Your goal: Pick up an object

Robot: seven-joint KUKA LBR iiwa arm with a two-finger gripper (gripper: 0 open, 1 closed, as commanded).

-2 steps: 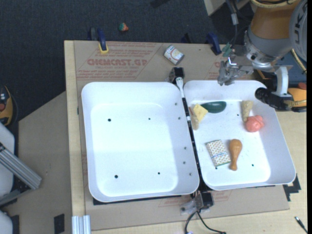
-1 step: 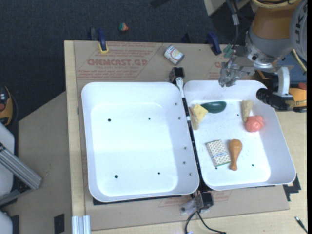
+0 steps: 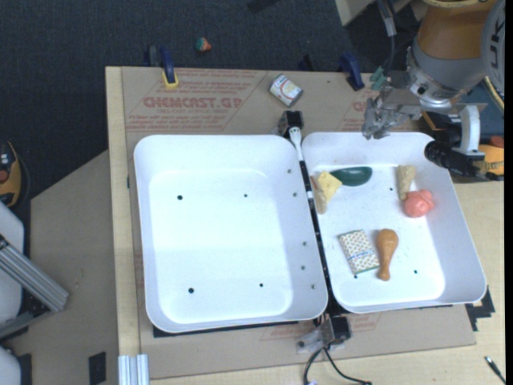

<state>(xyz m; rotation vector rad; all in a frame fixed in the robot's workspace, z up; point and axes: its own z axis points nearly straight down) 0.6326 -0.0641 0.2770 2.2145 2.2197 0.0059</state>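
My fingers (image 3: 375, 128) hang over the far rim of the right bin (image 3: 457, 215), and I cannot tell if they are apart or closed; nothing sits between them. The nearest thing is the dark green piece (image 3: 351, 176) — it lies from my fingers at about 7 o'clock, near, inside the right bin at its far side. Its long axis runs from 9 to 3 o'clock, so I judge the fingers should close across it from 12 to 6. It looks flat, oval and smooth — maybe slippery. A yellow piece (image 3: 327, 187) touches its left end.
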